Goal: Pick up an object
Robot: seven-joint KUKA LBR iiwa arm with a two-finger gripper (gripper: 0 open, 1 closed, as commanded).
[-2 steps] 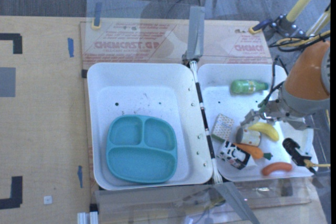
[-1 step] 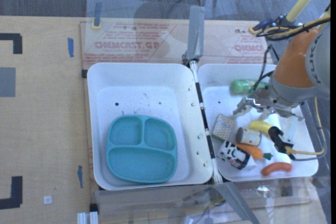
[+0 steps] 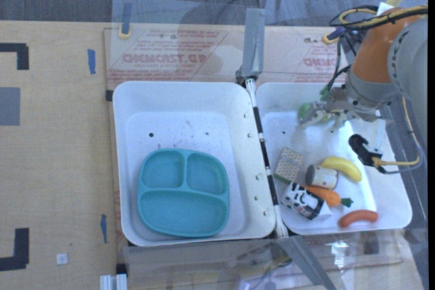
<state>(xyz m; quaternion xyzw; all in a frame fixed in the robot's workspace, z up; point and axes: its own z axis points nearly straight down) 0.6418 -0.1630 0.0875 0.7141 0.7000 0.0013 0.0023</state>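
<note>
Gripper (image 3: 325, 112) hung at 12 o'clock in right bin (image 3: 401, 214), grip state unreadable; banana (image 3: 342, 168) and carrot (image 3: 322, 195) lay unpicked.

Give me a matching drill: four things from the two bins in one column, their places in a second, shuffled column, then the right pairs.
Things:
1. teal divided plate
2. banana
3. carrot
4. red sausage

Places:
A. near front right corner of the right bin
B. left bin
C. just front of the banana, beside the black-and-white cow toy
D. right bin, toward its right side, beside a small cup

Pairs: 1-B, 2-D, 3-C, 4-A
</note>
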